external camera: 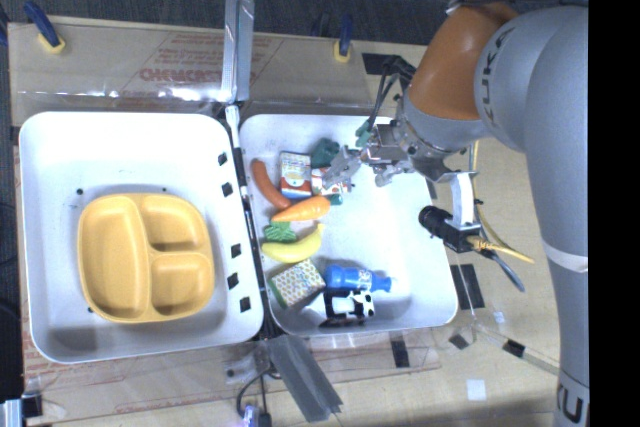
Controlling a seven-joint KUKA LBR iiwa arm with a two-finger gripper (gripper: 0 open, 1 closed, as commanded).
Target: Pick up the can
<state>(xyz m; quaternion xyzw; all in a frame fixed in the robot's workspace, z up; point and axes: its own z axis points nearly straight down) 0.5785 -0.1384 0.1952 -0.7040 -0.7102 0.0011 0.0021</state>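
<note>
Legible markings:

- Arm casing (pixel 520 65): dark lettering runs along the grey shell beside the orange band; the characters "KU" can be made out, the rest curves out of sight
- Lower arm segment (pixel 572 405): a single large "U" is visible at the bottom edge
- Cardboard sheet (pixel 180 65) behind the bins: faint red print seen upside down, not readable
- Small carton (pixel 294 172) in the right bin: printed label, text too small to read

Even overhead light, slightly soft focus
</note>
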